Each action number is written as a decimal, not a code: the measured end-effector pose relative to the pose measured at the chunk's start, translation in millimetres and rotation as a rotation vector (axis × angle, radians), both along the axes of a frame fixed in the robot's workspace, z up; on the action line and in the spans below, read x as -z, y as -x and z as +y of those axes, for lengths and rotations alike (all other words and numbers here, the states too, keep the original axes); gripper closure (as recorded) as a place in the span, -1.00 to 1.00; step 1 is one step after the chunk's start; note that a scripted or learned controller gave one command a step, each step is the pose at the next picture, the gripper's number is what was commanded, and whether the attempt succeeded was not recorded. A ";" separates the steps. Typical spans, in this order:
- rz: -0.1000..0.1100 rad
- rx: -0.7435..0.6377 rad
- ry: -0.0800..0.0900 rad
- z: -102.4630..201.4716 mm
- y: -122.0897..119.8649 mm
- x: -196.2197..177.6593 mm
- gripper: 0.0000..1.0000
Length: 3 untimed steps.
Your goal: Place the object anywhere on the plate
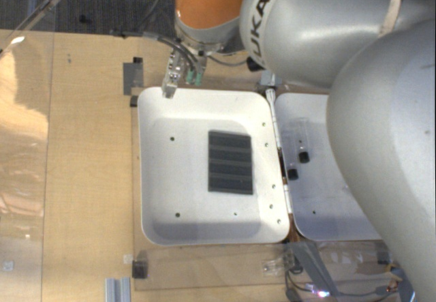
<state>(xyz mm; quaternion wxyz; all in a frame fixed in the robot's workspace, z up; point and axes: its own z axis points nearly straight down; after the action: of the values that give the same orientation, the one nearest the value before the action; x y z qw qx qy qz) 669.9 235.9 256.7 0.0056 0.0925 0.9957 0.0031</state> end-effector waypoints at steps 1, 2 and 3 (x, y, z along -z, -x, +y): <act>0.007 0.224 0.000 -14.4 7.9 118.6 1.00; 0.002 0.181 -0.002 0.0 10.3 75.2 1.00; 0.008 0.488 -0.001 -0.6 11.1 131.6 1.00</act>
<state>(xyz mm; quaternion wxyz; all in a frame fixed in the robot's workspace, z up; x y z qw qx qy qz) 658.8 235.3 125.1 0.0022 0.3304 0.9439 0.0019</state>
